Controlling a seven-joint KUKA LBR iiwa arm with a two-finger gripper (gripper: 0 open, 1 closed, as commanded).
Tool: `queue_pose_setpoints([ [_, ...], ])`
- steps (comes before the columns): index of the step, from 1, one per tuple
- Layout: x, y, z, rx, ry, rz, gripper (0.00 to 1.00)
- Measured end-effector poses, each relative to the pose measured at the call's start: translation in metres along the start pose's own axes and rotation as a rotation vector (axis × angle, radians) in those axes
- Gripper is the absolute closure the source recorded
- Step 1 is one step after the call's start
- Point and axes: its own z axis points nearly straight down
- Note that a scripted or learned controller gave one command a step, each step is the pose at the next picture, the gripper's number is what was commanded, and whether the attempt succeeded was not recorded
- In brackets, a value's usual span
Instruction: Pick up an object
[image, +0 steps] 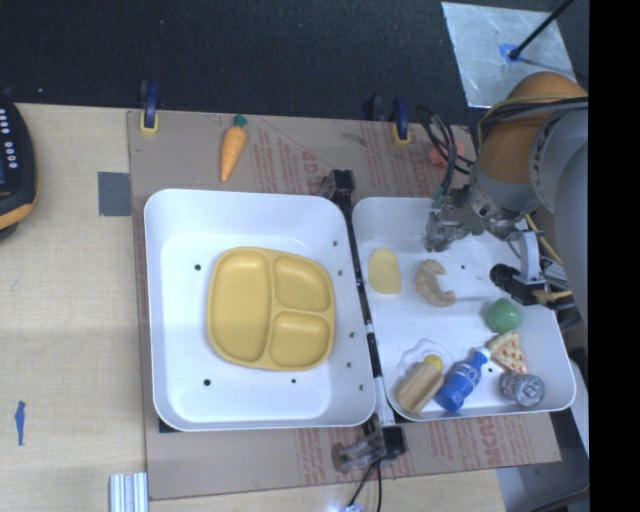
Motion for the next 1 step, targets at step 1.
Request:
queue_pose_setpoints([
  [1, 0.0003, -0.0003, 0.0007, 0.002, 0.001, -0.002, 0.0],
])
